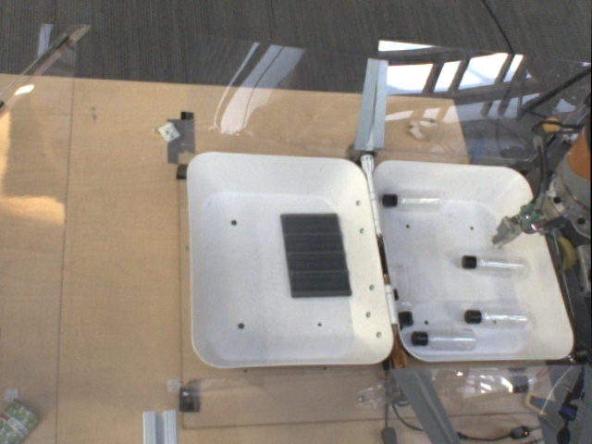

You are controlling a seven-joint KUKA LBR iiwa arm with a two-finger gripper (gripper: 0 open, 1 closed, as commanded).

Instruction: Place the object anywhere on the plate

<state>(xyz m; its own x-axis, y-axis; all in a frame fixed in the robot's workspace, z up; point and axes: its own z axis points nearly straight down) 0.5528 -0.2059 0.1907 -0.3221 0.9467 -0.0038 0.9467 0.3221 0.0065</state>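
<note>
You are looking down on two shallow white bins sitting side by side on the wooden bench (92, 248); the left bin (213, 331) is holding a dark ribbed rectangular plate (315, 254), lying flat near its centre; the right bin (546, 336) is holding four clear tubes with black caps, all lying on their sides: one at its upper left (413, 199), one at mid right (493, 265), one at lower right (499, 319), one along the lower left edge (442, 339). The gripper (511, 228) is reaching in from the right of the frame, hanging over the right bin's upper right, above the mid-right tube; you cannot tell how its jaws are standing.
</note>
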